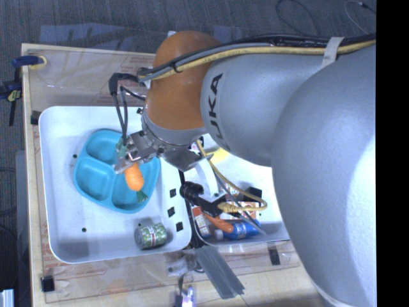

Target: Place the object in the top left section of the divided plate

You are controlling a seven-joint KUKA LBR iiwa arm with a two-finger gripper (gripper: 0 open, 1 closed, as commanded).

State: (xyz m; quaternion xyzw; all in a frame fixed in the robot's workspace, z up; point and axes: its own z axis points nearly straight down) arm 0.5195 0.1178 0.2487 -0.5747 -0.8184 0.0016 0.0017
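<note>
The arm [268, 107] hides most of the right bin [271, 232]; the things [230, 219] under it are perhaps bottles, too cluttered to tell.

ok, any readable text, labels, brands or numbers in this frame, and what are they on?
"UKA" in dark letters running up the grey arm, just right of the orange band; the start of the logo is hidden.
Green can in the left bin: print on the label too small to read.
Blue object in the right bin: any print too blurred to read.
</note>
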